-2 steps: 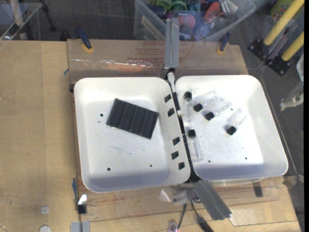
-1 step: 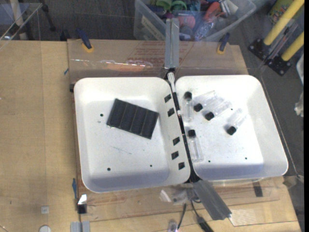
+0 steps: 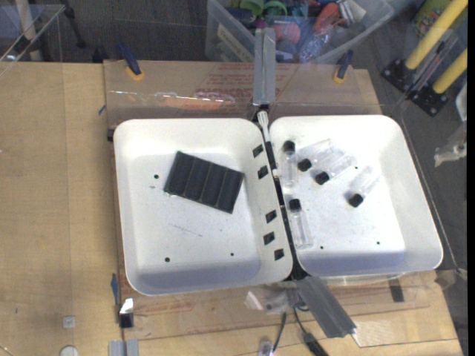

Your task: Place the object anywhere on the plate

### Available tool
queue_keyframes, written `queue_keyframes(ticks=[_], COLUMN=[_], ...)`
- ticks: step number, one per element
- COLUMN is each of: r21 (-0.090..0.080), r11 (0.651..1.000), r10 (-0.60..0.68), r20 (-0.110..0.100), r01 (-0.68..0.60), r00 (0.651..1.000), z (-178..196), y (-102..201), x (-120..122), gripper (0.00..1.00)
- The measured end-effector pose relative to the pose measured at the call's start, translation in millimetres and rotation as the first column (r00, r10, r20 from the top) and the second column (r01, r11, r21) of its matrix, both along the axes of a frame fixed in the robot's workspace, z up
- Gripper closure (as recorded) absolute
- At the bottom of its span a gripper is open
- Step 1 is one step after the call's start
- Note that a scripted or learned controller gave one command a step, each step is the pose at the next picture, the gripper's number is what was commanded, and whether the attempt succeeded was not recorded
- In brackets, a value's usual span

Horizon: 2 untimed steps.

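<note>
Small clear plastic vials with black caps [image 3: 324,162] lie scattered in the view's right white bin [image 3: 386,232], well apart from the dark ribbed rectangular plate [image 3: 204,182] lying skewed in the left white bin [image 3: 185,247], so any carry likely crosses the middle rim [image 3: 276,191] leftward.

No readable text anywhere. The brown sheet [image 3: 223,87] behind the bins carries faint reddish print, too blurred to make out. The black plate [image 3: 204,182] and the clear bottles [image 3: 326,158] show no legible labels, brands or numbers.
</note>
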<state>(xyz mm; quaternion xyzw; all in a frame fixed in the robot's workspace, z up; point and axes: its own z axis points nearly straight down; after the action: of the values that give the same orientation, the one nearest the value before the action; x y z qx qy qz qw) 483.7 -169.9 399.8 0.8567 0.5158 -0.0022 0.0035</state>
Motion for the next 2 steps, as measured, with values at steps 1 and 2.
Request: queue_keyframes(ticks=[1,2], r21=[0.000,-0.002], r11=[1.000,1.000], r10=[0.000,0.001], r20=[0.000,0.001], r01=[0.000,-0.001], r00=[1.000,1.000], z=[0.0,10.0], y=[0.0,-0.2], x=[0.0,0.8], gripper=[0.00,1.00])
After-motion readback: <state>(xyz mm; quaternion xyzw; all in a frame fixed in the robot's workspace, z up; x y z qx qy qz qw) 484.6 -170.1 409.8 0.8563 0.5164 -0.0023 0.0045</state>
